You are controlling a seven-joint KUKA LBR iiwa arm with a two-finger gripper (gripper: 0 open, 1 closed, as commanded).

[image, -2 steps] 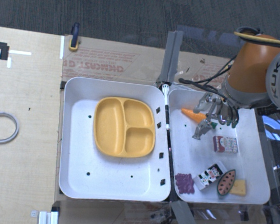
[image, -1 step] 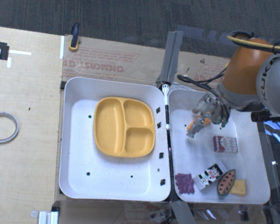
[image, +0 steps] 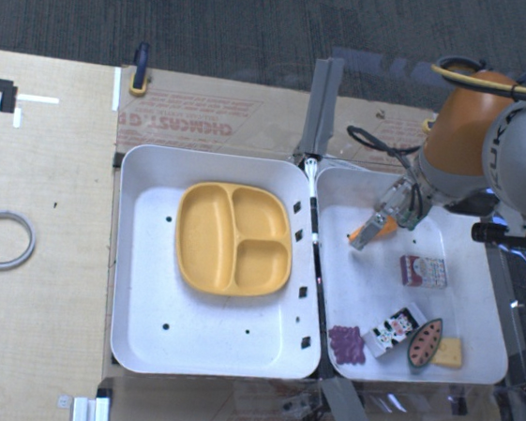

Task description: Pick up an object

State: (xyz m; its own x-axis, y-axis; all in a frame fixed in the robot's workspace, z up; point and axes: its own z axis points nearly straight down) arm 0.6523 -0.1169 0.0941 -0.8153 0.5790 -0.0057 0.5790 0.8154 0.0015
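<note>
While over the right bin (image: 472,365), gripper (image: 366,235) hovers, orange-tipped.

2 white bins (image: 134,266), 1 yellow divided plate (image: 234,239), 6 small objs in right bin (image: 482,362), 1 tape roll (image: 0,239)

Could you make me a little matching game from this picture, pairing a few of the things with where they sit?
Things:
1. yellow divided plate
2. purple grapes
3. roll of tape
4. orange piece

Places:
A. on the wooden bench, left of both bins
B. in the left bin
C. at the gripper, upper part of the right bin
D. front left corner of the right bin

Pairs: 1-B, 2-D, 3-A, 4-C
</note>
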